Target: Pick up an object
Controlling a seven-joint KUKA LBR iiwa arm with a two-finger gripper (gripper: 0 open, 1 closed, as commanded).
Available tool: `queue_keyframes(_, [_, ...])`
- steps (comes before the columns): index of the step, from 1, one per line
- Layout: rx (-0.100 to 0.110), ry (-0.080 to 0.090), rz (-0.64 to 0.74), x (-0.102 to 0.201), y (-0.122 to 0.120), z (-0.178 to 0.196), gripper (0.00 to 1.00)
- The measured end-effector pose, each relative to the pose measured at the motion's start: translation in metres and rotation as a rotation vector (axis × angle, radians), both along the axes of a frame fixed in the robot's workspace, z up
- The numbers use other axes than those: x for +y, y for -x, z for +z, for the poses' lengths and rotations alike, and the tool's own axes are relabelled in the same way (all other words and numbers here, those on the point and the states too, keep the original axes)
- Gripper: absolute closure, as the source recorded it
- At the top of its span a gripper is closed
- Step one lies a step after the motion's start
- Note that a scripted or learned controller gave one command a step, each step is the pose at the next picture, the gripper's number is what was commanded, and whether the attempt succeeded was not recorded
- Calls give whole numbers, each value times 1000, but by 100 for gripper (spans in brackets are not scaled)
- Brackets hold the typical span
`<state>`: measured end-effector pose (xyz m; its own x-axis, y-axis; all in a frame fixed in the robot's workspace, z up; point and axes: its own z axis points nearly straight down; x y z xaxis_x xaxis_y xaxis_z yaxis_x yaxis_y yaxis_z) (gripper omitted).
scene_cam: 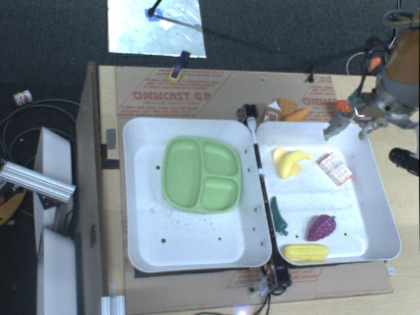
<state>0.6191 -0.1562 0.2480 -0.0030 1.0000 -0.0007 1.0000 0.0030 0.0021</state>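
Yellow banana (289, 162) sits in my right bin (377, 195), a small red-and-white box (335, 168) just beside it. My gripper (350, 127) hovers over that bin's far edge, fingers spread apart, holding nothing.

Cardboard sheet (216, 87) under the bins — foil square (156, 18) on dark carpet beyond.

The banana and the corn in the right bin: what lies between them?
In the camera view, bare white bin floor separates the banana from the corn; the grapes sit just beside.
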Motion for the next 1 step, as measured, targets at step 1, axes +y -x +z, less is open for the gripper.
queue_keyframes(1, [3, -1, -3, -14, 35, -50, 0])
